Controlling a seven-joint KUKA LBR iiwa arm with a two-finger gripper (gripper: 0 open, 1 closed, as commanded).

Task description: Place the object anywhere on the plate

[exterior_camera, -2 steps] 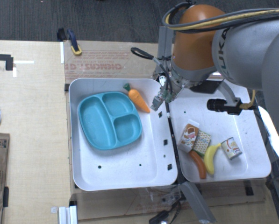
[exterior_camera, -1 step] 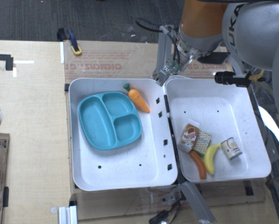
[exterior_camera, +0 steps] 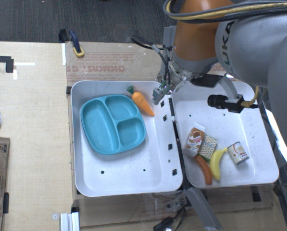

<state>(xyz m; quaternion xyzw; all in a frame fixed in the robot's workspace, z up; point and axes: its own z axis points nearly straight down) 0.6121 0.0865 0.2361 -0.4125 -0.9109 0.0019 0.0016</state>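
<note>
One grey arm with an orange band reaches over the wooden bench, which bears two white bins. Mirrored letters "UKA" read on the arm's casing. The left bin holds one blue plate with three compartments. One toy carrot lies just beside the plate, off its upper right corner, touching the bin floor and not the plate. The pincer hangs just right of the carrot, near the wall between the bins; I cannot tell how it stands, and nothing shows in its grip. The right bin, right of the plate, holds one snack packet, one banana, one red sausage-like piece and one small can; their labels are too small to read.
</note>
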